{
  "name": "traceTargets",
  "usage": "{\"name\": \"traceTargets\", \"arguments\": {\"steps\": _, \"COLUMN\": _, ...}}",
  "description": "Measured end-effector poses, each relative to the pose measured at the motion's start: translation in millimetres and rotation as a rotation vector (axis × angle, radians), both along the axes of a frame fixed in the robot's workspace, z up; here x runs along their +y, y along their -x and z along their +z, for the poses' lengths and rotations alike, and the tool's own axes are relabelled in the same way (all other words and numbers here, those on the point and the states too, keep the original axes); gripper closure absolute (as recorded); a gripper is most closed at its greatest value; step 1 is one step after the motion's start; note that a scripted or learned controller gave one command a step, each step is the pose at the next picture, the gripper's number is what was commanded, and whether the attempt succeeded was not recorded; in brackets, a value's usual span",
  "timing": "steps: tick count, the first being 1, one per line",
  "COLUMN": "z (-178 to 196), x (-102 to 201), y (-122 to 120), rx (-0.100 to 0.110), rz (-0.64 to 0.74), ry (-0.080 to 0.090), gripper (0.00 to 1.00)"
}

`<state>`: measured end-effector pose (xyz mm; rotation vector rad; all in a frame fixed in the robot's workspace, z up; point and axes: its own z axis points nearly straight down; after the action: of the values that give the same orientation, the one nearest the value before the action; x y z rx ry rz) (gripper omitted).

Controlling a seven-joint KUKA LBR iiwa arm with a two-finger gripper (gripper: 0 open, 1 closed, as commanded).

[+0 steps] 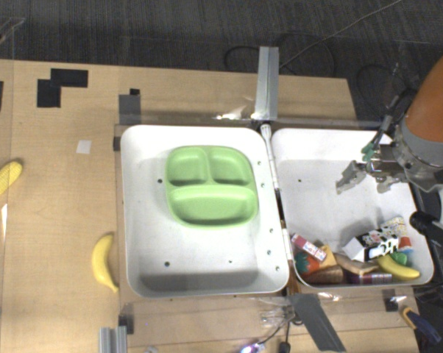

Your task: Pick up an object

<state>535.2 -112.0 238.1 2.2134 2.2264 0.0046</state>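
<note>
The gripper hangs over the upper middle of the right bin, fingers spread apart with nothing between them — open and empty. Below it the bin floor is bare; the candidate objects lie well apart from it, heaped along the near edge of that bin. The heap holds a small banana at the right end, a black-and-white cow-patterned toy just above it, a red piece at the left end, and brown and mixed-colour items between, touching and partly overlapping; several are too small to identify. Judged by appearance, these are light plastic play foods — stiff, smooth, somewhat slippery, not fragile. The banana looks the best prospect: it lies on the outer side of the heap, and a grip across its narrow middle, jaws square to its curve, should seat well. Its closeness to the bin wall and to the toy may crowd one finger. The left bin holds a green divided plate; a second banana and a corn cob lie on the bench outside.
</note>
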Motion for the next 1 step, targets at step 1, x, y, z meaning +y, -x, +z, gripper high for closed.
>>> {"name": "traceTargets", "arguments": {"steps": 1, "z": -117.5, "x": 15.0, "y": 29.8, "rx": 0.003, "rz": -0.339, "ry": -0.001, "gripper": 0.0}}
